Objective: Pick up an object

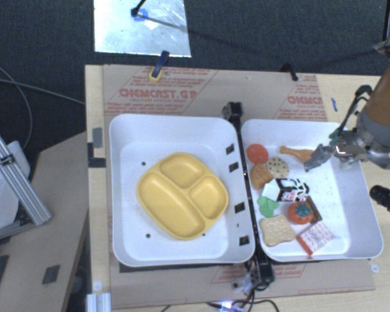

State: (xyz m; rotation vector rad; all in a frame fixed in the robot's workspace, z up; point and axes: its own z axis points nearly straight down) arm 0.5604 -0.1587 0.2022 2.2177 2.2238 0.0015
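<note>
The right bin (361,194) holds several toy foods: a red tomato (257,153), a chicken drumstick (296,153), a cookie (277,168), a brown bread piece (261,175), a green piece (268,206), a black-and-white carton (292,190), an orange-red fruit with a green top (300,212), a toast slice (277,230) and a red-and-white packet (315,238). My gripper (320,156) reaches in from the right and hangs over the bin just right of the drumstick, with nothing seen between its fingers.
The left bin (127,142) holds a yellow divided plate (182,194). A black divider with clips (244,181) runs between the bins. A metal sheet (142,18) lies beyond the bench, and an aluminium frame (13,174) stands at the left.
</note>
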